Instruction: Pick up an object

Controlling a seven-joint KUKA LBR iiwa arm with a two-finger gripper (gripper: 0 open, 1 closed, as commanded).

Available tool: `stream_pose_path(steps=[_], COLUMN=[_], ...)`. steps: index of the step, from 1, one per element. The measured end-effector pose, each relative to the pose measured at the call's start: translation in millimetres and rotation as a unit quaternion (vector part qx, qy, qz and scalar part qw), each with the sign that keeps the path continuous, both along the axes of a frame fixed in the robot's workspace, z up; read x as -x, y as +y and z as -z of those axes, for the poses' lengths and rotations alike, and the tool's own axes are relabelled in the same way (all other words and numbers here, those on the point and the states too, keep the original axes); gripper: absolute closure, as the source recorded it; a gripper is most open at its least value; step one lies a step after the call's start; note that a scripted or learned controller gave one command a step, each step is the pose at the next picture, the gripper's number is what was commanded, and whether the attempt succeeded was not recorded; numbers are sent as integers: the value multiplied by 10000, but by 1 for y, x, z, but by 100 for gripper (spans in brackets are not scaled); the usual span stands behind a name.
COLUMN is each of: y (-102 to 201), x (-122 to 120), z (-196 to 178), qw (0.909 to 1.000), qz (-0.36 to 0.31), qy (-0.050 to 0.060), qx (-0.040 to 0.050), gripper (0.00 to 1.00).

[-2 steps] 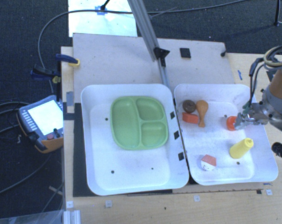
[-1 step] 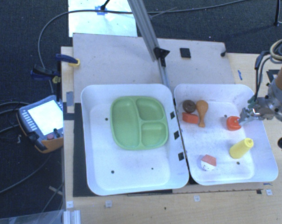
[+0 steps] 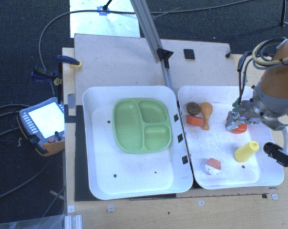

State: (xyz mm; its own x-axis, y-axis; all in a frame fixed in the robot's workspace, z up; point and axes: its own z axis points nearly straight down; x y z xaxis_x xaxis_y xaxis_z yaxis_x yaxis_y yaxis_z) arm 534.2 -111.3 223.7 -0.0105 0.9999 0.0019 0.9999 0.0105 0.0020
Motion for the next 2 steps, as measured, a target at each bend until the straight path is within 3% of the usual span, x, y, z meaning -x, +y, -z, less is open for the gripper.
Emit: stream_pose_path(steps=[2], y=[110], x=[21], z=[-16], qw=[10000], qz=[3], qy=[0], qx=[2], gripper=[100])
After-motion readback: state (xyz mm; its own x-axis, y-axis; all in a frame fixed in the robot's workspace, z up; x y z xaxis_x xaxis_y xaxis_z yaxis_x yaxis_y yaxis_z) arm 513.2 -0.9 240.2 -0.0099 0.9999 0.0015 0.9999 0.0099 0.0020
